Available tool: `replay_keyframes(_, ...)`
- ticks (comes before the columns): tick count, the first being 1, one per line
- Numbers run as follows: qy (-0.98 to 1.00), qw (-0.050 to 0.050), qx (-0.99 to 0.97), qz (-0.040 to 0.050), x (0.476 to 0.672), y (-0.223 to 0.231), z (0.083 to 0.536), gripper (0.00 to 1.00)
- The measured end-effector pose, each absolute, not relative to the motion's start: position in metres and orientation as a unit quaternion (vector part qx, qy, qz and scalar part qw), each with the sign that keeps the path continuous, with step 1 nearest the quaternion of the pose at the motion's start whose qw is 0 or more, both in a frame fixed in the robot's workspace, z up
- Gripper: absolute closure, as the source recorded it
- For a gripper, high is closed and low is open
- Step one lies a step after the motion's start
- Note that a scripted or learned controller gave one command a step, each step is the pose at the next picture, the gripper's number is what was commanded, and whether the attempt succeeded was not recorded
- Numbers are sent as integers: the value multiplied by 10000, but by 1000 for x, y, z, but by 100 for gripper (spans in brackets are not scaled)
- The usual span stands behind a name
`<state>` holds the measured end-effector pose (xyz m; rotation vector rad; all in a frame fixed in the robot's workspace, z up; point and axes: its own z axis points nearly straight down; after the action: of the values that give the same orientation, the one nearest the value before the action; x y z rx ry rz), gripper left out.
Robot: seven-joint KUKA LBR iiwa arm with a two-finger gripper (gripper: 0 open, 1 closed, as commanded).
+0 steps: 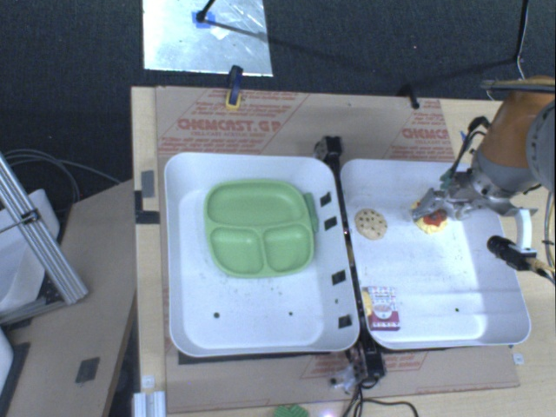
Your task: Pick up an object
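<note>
**Bench stock, two bins, arm working over the right one**

- Right bin (486, 320): landmark for every entry below. White, shallow, sitting on a pale wooden bench (148, 129) that has a printed cardboard sheet (287, 115) under the bins.
- Gripper (432, 208): hanging over the bin's far half, toward its right side, at the end of the grey arm (521, 146) reaching in from the right. Whether its fingers are wide or closed I cannot tell; nothing is showing clearly between them.
- Toy (432, 223): small red-and-yellow item lying on the bin floor directly beneath the gripper, partly hidden by it. Too small and too covered to be giving a long axis or heading.
- Cookie (371, 224): round, speckled, lying flat near the bin's left wall, well apart from the toy.
- Packet (383, 308): small printed carton lying flat in the bin's near-left corner, long axis running from the near wall toward the far wall.
- Left bin (187, 320): touching the right bin's left side, holding a green divided tray (258, 228), upright.
- Room: dark carpet (69, 59) lying beyond the bench, with a shiny foil sheet (208, 24) on it past the left bin.
</note>
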<state>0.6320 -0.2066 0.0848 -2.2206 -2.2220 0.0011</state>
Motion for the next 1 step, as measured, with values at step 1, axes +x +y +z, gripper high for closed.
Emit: replay_keyframes(1,-7080,-52,-7062,-29,637,-207,99,100)
